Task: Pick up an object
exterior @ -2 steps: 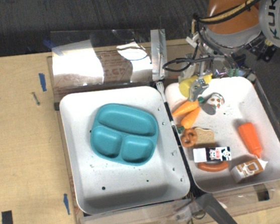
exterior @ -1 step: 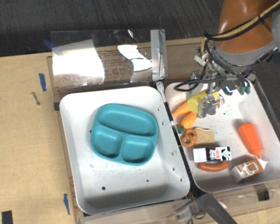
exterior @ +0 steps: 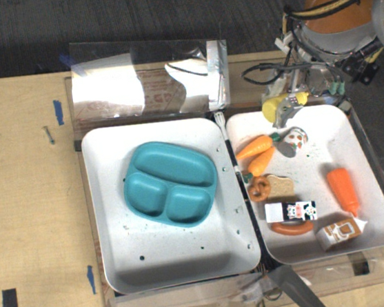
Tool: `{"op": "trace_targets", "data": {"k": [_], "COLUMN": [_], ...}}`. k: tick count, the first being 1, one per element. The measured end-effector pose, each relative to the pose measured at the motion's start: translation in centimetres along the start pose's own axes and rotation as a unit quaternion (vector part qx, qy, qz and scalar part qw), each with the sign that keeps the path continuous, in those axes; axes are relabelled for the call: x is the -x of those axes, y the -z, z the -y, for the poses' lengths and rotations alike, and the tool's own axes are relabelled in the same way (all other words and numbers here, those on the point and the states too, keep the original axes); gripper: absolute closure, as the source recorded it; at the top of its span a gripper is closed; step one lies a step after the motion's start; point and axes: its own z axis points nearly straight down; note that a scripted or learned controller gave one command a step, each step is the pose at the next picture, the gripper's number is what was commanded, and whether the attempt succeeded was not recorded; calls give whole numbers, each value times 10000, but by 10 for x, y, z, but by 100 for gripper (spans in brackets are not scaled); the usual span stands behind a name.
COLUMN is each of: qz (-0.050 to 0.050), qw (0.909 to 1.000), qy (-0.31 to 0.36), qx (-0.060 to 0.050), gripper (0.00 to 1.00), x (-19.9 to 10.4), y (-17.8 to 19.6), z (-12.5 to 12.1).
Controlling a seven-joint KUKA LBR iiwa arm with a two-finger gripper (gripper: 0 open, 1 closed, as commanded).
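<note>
Yellow rounded object (exterior: 274, 108) sits at the right white bin's (exterior: 370, 162) far rim, partly hidden beside the gripper (exterior: 289, 111); finger state cannot be determined. Two orange carrots (exterior: 254, 147). Left bin (exterior: 107, 194): one teal divided plate (exterior: 170, 182).

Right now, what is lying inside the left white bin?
Inside the left bin lies one teal divided tray, with three compartments, upside facing up. The floor around it shows small dark specks. Whatever is under the tray is covered and cannot be seen.
</note>
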Motion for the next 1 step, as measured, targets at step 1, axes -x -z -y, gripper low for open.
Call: {"op": "trace_targets", "data": {"k": [1], "qz": [-44], "qw": [9991], "qy": [-430], "qx": [9], "gripper": [100], "x": [0], "y": [-33], "z": [-25]}}
